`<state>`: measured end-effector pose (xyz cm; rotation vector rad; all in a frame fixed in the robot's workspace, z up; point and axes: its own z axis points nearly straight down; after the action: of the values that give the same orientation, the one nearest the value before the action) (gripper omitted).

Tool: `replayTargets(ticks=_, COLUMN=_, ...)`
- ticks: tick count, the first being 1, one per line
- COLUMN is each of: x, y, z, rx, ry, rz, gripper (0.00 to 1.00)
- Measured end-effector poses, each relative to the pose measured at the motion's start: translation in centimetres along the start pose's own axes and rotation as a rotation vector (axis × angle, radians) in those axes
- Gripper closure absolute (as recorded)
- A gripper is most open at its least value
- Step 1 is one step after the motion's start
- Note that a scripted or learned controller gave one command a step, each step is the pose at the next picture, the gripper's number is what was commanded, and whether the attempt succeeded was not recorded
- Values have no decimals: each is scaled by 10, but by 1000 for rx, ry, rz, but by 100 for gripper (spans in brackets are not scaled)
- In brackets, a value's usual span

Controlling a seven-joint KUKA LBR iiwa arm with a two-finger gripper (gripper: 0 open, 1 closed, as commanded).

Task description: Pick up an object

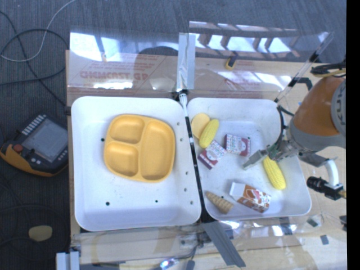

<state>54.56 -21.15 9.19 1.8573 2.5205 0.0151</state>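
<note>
End effector: low in right bin, beside corn cob — grip state cannot be told.
Writing: red cartons — print unreadable.

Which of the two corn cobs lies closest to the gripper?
The corn cob by the right bin's right wall, directly beside the gripper. The other corn cob lies against a yellow piece near the divider, much farther from it.
</note>
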Motion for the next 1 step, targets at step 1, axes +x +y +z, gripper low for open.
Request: replayTargets(ticks=1, x=0, y=0, z=0, rx=0, ry=0, rz=0, gripper=0)
